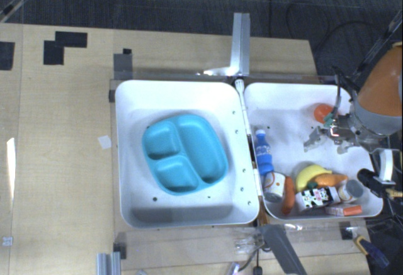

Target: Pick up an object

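The pincer point(324, 134) hangs over the right bin point(283, 104), its fingers spread apart with nothing between them. Just behind it lies a small orange object point(322, 111). Along the bin's front edge sit a banana point(312, 173), a carrot point(288, 194) and a white packet point(315, 198) whose print is too small to read. A blue-capped bottle point(262, 155) lies against the left wall, label illegible. The left bin point(126, 141) holds a blue divided tray point(184, 153).
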{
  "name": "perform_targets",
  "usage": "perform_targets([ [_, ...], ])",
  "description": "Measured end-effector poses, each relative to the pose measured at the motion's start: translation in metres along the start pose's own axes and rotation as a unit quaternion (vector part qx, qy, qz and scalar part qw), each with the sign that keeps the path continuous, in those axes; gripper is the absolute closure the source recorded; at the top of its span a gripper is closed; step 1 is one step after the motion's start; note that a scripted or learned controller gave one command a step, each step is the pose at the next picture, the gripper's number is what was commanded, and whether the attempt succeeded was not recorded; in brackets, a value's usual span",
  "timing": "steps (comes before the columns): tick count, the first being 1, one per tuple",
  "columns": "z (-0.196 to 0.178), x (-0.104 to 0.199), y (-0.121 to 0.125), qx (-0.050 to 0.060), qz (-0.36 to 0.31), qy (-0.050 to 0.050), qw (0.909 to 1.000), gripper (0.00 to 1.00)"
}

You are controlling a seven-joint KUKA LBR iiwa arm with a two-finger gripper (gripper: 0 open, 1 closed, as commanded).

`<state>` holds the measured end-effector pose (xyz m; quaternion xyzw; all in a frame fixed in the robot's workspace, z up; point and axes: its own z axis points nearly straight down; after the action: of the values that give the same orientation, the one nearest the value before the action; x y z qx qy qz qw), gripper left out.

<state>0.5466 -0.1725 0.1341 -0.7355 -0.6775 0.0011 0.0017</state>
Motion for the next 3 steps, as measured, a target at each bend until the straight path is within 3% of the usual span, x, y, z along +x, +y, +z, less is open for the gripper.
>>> perform_targets([
  [1, 0.043, 0.019, -0.054, -0.014, 0.006, -0.003, 0.9999, 0.00],
  [2, 0.029, 0.017, -0.049, -0.021, 0.006, -0.006, 0.9997, 1.00],
  [3, -0.081, 0.112, -0.031, -0.005, -0.010, 0.000, 0.9999, 1.00],
])
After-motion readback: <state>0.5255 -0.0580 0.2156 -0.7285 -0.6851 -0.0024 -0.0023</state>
